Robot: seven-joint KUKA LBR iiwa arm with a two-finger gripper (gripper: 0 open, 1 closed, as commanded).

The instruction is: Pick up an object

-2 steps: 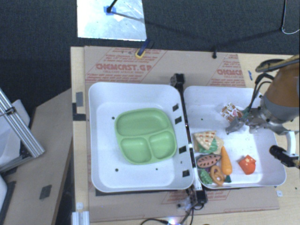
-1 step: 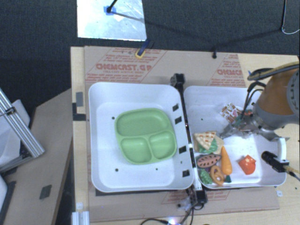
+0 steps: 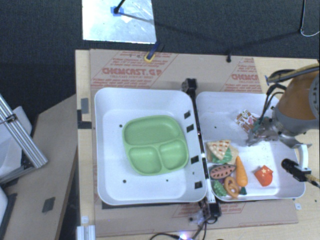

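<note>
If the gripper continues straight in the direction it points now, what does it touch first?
The gripper points down-left in the right bin. Straight on, it would probably first meet the bin's bare white floor, just short of the sandwich piece. Depth is unclear from one view.

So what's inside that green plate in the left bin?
Nothing shows in the green plate: its three compartments look bare. The toy food lies in the right bin. Whatever is under the plate is covered.
</note>
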